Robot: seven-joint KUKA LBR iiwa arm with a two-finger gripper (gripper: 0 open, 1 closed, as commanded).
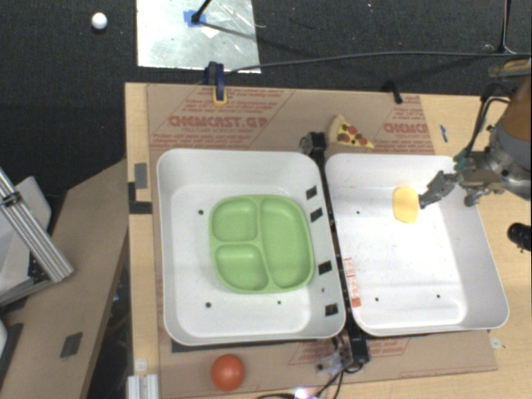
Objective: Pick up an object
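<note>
In the right bin (465, 306), a smooth rounded yellow lump (405, 204).

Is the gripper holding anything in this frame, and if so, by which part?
It cannot be told. The gripper sits right beside the yellow object in the right bin, but the view doesn't show the object between its jaws.

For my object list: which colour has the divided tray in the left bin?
Light green, seen in the camera view.
</note>
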